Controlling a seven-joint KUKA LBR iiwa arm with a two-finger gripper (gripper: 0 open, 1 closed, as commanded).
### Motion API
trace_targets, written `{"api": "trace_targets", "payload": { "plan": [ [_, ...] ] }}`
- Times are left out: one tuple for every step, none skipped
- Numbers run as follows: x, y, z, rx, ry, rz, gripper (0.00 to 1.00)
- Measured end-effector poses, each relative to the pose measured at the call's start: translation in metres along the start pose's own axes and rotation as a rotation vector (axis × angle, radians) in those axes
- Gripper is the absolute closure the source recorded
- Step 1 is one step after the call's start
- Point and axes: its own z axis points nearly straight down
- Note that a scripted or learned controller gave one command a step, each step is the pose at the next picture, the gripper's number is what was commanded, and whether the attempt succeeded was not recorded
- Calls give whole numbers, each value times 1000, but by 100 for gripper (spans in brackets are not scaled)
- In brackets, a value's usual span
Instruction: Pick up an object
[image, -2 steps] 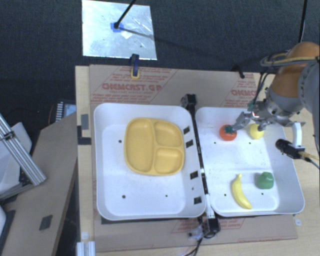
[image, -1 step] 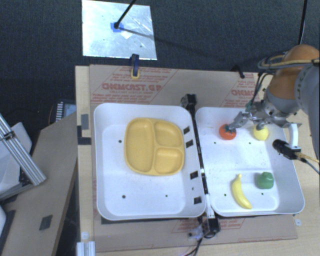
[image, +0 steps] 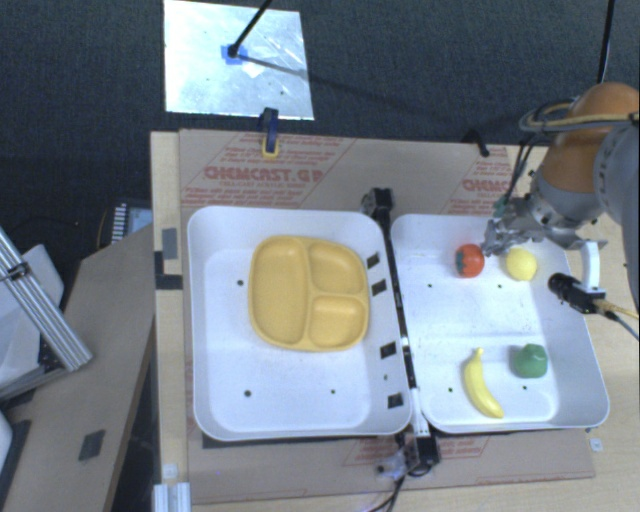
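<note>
Here the arm (image: 590, 150) comes in at the right bin's (image: 570, 330) far right corner, its grey body and orange band partly cut off by the picture's edge. The gripper (image: 500, 235) hangs low over the far part of that bin, between a red tomato-like fruit (image: 469, 260) and a yellow lemon-like fruit (image: 520, 264). From where I stand the claw is a dark, blurred cluster of parts; I cannot tell how far open it is, nor whether it has hold of anything. Neither fruit is visibly lifted: both look to rest on the bin floor, the red one just to the gripper's left, the yellow one just below and right of it.

Toward the near side of the right bin lie a banana (image: 482, 383) and, to its right, a green pepper-like object (image: 528, 360), well apart from the gripper. A black fitting with a cable (image: 580, 293) overhangs the bin's right rim; what it is I cannot make out.

Across the dark centre divider (image: 392, 310) from the right bin, the left bin (image: 215, 380) holds a yellow divided plate (image: 305, 292) with three compartments. Both bins sit on a cardboard sheet (image: 330, 165) printed with red lettering.
</note>
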Motion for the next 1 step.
{"api": "trace_targets", "payload": {
  "plan": [
    [9,5,-51,22,5,-2,100]
  ]
}}
